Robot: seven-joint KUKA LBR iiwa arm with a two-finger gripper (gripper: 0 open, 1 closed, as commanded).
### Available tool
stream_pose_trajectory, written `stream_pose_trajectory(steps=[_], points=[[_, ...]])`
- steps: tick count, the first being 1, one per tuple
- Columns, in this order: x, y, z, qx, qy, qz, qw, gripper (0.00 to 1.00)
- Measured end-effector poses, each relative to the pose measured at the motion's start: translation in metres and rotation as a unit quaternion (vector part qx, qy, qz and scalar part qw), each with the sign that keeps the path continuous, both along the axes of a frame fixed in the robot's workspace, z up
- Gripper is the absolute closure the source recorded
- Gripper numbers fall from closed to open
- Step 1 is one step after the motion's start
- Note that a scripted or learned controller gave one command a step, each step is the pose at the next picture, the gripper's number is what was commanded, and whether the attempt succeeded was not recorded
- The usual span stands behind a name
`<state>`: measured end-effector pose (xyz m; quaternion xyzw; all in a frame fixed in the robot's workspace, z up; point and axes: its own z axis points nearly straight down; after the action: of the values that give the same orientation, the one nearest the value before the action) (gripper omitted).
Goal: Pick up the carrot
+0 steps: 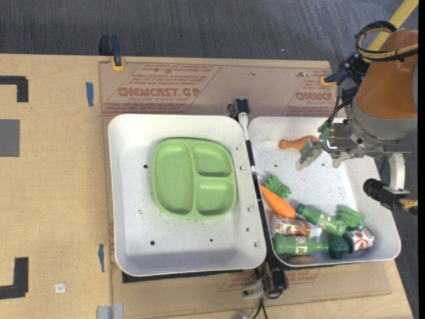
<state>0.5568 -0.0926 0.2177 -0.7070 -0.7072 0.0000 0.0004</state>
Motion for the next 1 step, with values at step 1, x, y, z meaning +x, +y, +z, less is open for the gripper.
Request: stream_pose_trajectory(steps=[1], points=[[-0.0489, 0.067, -0.0332, 0.0005, 0.001, 0.13, 0.9915, 0.0]])
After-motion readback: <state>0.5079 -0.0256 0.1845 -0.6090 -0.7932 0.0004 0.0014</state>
